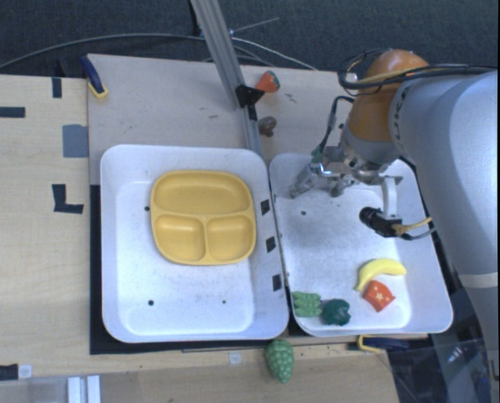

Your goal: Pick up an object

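Note:
My gripper hangs over the far left part of the right bin. Its fingers stand spread apart and open, with nothing between them. Well away from it, in the near right corner of that bin, lie a yellow banana and a red block. Along the bin's front edge sit a light green piece and a dark green piece.
The left bin holds a yellow divided plate. A green bumpy toy lies on the bench in front of the bins. A red-orange toy and a small brown thing sit behind them, beside a slanted metal rail.

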Tool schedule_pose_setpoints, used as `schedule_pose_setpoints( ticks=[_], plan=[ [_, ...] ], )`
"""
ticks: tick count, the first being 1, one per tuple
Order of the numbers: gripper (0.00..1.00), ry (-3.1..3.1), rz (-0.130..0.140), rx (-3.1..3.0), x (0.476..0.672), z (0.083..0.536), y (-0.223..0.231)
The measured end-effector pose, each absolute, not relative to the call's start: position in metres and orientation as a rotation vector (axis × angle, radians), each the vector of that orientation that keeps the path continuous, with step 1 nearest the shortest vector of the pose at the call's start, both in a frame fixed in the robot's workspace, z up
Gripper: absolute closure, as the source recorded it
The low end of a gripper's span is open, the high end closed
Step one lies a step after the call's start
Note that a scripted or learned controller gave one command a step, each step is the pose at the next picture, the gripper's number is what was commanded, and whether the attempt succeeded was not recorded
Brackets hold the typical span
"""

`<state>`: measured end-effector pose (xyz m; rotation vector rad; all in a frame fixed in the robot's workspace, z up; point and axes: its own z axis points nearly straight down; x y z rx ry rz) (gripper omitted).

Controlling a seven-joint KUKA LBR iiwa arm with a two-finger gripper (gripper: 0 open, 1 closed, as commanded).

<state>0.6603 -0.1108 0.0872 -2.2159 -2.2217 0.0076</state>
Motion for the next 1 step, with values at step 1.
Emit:
schedule_pose_setpoints(
  ticks=[1],
  plan=[
    [1.0,-2.226,0.004,-2.216,0.6617,0.101,-0.1103]
  ],
)
